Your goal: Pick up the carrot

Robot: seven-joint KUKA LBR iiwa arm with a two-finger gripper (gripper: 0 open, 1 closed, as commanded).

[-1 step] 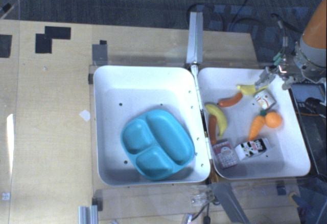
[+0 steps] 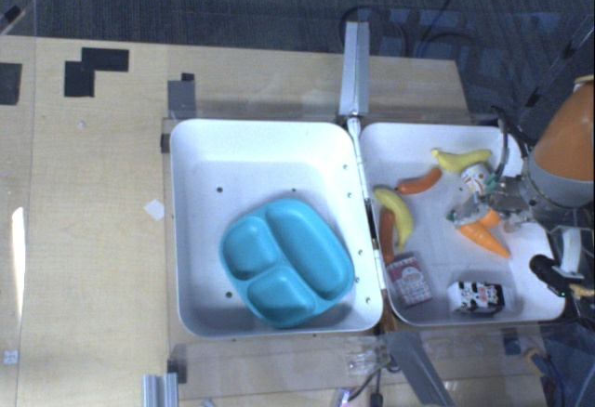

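Down in the right bin (image 2: 558, 308) lies the carrot (image 2: 484, 233), orange and tapering, its thick end toward the bin's middle and its tip pointing toward the near right corner; the gripper (image 2: 483, 206) sits low directly over the carrot's thick end, touching or nearly touching it, and whether its grip is wide, narrow or closed on anything cannot be told from this slant, since metal and cabling blur together there; the arm (image 2: 567, 150), with its orange band, comes in just to the right of the carrot. Beyond the carrot, toward the far wall, rests a small yellow banana (image 2: 461, 158); to the carrot's far left lies an orange-red chili pepper (image 2: 419, 182); well to the carrot's left, by the dividing wall, a larger banana (image 2: 397, 214) curves beside a brown sausage (image 2: 387, 236); nearer than these lies a dark red packet (image 2: 408, 279); just nearer than the carrot's tip sits a black-and-white box (image 2: 479, 297). Far left of the carrot, in the left bin (image 2: 195, 173), a blue divided plate (image 2: 287, 260) rests.
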